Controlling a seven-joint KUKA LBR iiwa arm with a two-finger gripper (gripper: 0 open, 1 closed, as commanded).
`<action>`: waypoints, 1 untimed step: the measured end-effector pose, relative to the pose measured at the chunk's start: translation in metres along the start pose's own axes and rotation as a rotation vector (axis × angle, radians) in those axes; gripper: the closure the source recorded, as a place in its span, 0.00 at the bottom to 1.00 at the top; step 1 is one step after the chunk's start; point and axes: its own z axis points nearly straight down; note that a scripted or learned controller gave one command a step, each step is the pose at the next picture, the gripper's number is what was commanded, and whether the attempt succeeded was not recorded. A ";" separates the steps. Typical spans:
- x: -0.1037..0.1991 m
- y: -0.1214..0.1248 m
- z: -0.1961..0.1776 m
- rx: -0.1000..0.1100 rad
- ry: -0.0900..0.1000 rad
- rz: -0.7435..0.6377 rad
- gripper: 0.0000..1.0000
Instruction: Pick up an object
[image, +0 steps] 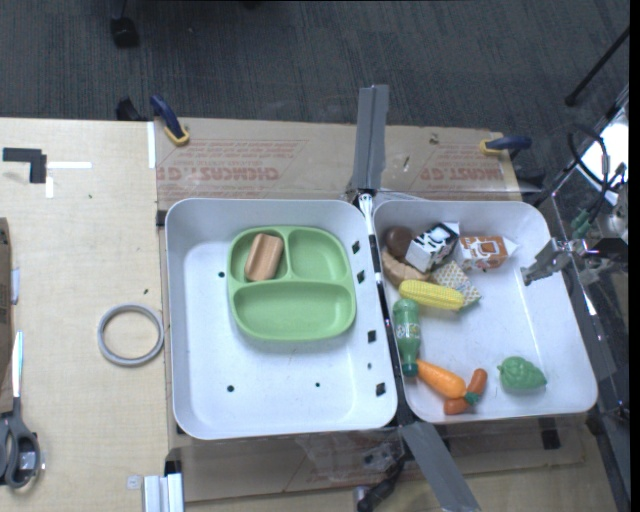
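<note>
**A:** What lies at the table's left edge?

**B:** A pair of scissors (15, 445) near the front left corner. A little further in there's a grey tape ring (130, 333), lying flat just beside the left bin (180, 300).

**A:** And inside that bin?

**B:** A green divided plate (293, 285) sits toward the bin's back edge. A brown roll (263, 256) lies in its back-left compartment. I see nothing in the other two compartments.

**A:** Then the right bin (560, 390)?

**B:** That's where the pickable things are, crowded along its left wall. A green bottle (405, 335) lies against that wall. Behind it is a corn cob (432, 294), resting on a patterned packet. Toward the back left corner are a dark brown lump (398, 243), a black-and-white carton (432, 246) and an orange packet (484, 251), all packed close together.

**A:** And along the front edge?

**B:** A carrot (441, 378) is touching a small orange piece (473, 385). Apart from them, nearer the front right corner, there's a green leafy toy (522, 374).

**A:** Is anything lifted?

**B:** No, every item rests on a bin floor or on the plate. A grey metal piece (555, 258) juts over the right bin's right rim, and I cannot tell what it is.
</note>
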 end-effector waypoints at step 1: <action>0.039 -0.022 0.119 0.000 0.001 -0.025 0.00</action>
